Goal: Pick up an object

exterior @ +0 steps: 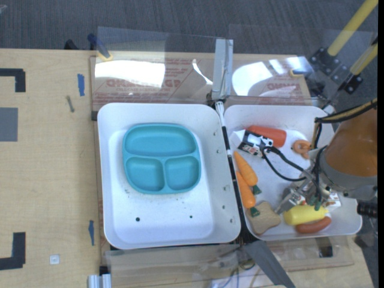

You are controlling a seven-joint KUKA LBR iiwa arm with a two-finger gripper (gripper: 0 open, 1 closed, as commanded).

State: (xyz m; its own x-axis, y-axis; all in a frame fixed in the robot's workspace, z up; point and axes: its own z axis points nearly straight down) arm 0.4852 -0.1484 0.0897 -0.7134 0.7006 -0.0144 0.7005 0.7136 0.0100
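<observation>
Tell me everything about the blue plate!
The blue plate is a light turquoise tray with rounded corners, and looks like smooth plastic. Raised ridges split it into three sections: one wide one along the far side and two smaller ones side by side nearer the camera. Nothing lies in any of them. It sits flat and right way up on the floor of the left bin, toward the bin's far half, touching only the bin.

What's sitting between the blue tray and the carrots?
In the camera view, bare white bin floor, then the two bins' adjoining walls, separate the blue tray from the carrots.
</observation>
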